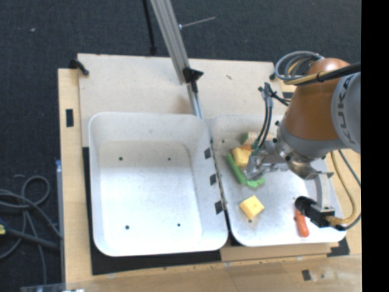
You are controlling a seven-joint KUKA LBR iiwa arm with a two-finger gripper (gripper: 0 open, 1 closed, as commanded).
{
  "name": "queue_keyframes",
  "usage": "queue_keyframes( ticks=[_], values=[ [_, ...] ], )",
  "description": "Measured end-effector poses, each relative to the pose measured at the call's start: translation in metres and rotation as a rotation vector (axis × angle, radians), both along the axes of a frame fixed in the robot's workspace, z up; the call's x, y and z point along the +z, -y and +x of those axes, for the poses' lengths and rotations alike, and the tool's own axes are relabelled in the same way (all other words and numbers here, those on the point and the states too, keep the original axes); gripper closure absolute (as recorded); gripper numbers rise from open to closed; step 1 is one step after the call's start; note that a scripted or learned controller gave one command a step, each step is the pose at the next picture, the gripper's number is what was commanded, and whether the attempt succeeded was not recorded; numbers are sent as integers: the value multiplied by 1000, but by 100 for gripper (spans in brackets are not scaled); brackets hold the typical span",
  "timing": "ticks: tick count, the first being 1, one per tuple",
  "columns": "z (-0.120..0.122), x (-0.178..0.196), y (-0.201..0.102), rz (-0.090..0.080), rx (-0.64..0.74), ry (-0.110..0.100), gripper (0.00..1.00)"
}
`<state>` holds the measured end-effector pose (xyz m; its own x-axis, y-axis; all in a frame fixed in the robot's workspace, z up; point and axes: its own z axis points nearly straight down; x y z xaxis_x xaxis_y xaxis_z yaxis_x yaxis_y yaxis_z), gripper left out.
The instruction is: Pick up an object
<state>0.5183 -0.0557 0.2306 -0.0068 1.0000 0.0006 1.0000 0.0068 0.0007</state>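
Observation:
My gripper (259,168) reaches down into the right bin (276,239), at its middle left. Right beside it lie a long green piece (237,170) and a yellow piece (241,157), with a bit of green (256,182) just under the tip. Whether it touches any of them is hidden by the wrist. A yellow block (251,207) lies apart, nearer the front of the bin. An orange stick (302,225) rests near the front right corner. A small green and yellow bit (251,138) shows behind the gripper.
The left bin (97,163) stands beside the right one, their walls meeting at the middle (216,181). A slanted metal pole (173,38) rises from the bench behind the bins. The arm's orange band (310,111) covers the right bin's back right part.

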Motion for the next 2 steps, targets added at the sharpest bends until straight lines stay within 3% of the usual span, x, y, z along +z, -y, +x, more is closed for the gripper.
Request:
queue_keyframes(
  ticks=[1, 2],
  values=[
    [1, -6, -53, 1, 1, -1, 100],
    [-15, 6, -106, 3, 2, -1, 100]
  ],
)
